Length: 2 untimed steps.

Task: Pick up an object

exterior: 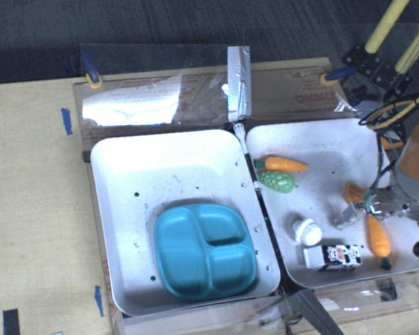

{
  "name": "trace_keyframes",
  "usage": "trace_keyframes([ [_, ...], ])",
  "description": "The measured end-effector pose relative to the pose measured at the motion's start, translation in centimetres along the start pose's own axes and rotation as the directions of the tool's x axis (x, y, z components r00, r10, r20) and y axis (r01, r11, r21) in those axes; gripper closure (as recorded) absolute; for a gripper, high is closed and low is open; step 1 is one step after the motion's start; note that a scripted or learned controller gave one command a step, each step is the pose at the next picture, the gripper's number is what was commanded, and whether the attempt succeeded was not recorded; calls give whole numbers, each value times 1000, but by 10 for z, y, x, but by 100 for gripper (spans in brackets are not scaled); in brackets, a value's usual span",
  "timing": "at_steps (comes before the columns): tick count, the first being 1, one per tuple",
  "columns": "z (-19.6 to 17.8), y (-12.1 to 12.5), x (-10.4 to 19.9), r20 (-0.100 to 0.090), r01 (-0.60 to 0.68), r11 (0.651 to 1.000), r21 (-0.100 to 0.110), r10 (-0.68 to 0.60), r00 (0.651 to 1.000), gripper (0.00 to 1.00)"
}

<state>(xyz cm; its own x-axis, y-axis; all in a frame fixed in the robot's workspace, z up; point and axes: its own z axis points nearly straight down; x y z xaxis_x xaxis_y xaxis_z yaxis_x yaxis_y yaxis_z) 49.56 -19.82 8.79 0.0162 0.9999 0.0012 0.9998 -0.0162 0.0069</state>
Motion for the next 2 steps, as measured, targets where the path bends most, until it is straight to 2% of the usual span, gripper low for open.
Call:
trace_keyframes([
  [1,-11,1,-2,6,-3,1000,-5,3,1000,100],
  [2,-118,-12,89,0,-114,994,2,114,994,100],
])
